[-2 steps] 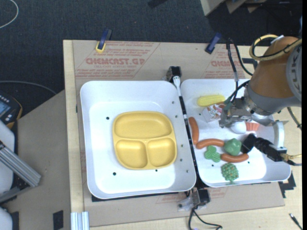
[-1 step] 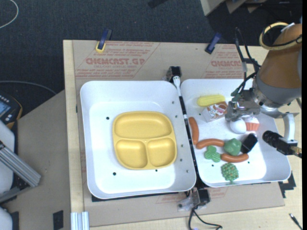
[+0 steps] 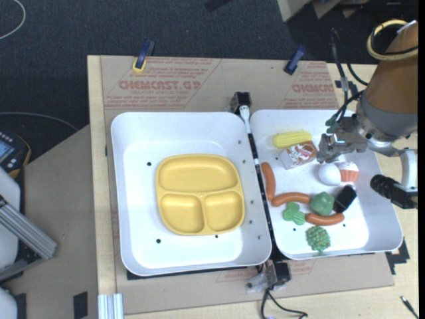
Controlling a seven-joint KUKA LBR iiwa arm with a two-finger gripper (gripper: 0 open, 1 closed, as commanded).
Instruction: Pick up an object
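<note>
Your gripper (image 3: 334, 149) hovers over the right bin (image 3: 378, 234), just above the white egg (image 3: 329, 173) beside the small carton (image 3: 299, 154). Can't tell if the jaws are clenched.

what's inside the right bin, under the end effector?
Under the end effector in the right bin: a white egg and a small orange-and-white item, partly visible. Whatever lies directly below the arm's wrist is covered.
</note>
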